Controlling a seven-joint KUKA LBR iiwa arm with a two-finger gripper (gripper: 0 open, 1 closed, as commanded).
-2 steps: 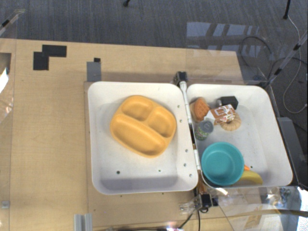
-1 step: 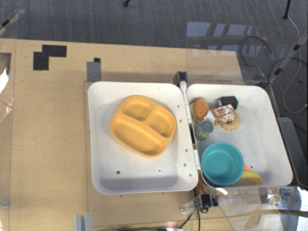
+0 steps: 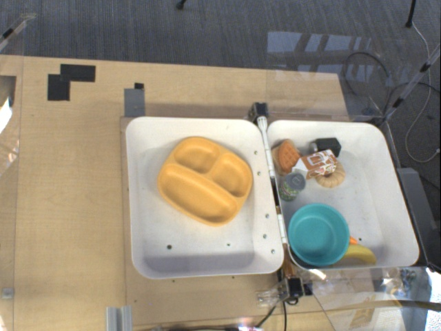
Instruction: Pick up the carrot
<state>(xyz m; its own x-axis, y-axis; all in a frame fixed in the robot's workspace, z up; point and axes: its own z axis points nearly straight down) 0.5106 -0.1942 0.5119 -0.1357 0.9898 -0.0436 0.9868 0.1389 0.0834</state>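
Observation:
A small orange piece, apparently the carrot (image 3: 353, 241), peeks out at the right edge of a teal bowl (image 3: 317, 234) in the front of the right bin (image 3: 386, 185). The bowl hides most of it. It lies against a yellow banana-like item (image 3: 363, 256) just in front of it.
The back left of the right bin holds a brown pastry (image 3: 286, 156), a small grey-green can (image 3: 292, 185), a red-and-white packet (image 3: 319, 163) on a tan ring-shaped item (image 3: 333, 179), and a black block (image 3: 325, 145). A yellow divided plate (image 3: 205, 180) lies in the left bin (image 3: 148, 240).

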